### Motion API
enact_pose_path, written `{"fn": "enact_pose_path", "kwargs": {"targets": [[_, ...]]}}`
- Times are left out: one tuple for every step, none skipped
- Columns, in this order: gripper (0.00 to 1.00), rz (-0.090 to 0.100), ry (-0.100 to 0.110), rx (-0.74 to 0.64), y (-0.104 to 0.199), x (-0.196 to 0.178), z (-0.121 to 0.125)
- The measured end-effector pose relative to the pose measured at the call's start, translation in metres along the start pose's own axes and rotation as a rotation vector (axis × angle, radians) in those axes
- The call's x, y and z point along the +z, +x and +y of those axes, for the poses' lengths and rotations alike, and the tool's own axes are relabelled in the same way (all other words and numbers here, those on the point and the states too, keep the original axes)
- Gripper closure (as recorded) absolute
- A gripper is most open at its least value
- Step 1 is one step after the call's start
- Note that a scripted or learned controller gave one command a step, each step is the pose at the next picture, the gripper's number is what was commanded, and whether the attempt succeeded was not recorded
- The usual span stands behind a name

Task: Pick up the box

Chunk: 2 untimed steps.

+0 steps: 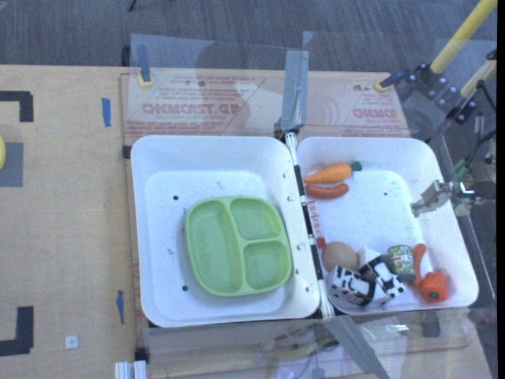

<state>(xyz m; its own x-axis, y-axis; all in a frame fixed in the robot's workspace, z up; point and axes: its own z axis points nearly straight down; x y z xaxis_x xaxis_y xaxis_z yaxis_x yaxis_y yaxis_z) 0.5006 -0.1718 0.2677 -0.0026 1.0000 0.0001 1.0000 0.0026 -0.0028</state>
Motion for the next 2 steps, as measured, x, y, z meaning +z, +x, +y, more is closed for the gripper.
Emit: {"fn": "enact_pose_path", "kwargs": {"targets": [[0.0, 0.001, 0.001, -0.061, -0.043, 0.061, 0.018], [0.0, 0.004, -0.006, -0.054, -0.044, 0.148, 0.013]]}}
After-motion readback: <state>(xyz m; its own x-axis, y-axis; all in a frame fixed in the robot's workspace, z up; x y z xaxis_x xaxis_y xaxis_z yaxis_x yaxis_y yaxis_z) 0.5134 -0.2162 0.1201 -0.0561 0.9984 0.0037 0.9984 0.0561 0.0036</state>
